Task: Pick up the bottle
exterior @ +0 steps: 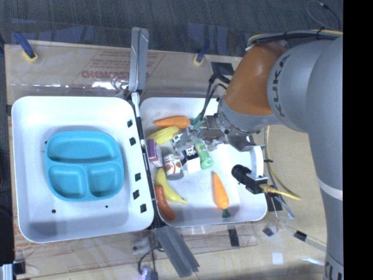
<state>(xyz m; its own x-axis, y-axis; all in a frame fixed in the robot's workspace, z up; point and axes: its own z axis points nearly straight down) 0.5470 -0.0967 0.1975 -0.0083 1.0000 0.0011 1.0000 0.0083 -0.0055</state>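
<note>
Gripper (pixel 195 137) is down in the right bin (pixel 247 212) right at the green bottle (pixel 205 156), can't tell its state, bottle looks unlifted among the clutter, so pick isn't done.

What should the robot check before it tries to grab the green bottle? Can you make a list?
1. Bottle in reach: the green bottle lies in the right bin, near the arm. Ok.
2. Pincer placed: it hovers just above and left of the bottle. Ok.
3. Pincer fingers ready: cannot tell.
4. Room around the bottle: a small black-and-white block sits touching it. Not ok.
5. Bottle already held: cannot tell.
6. Blue tray out of the way in the left bin. Ok.
</note>
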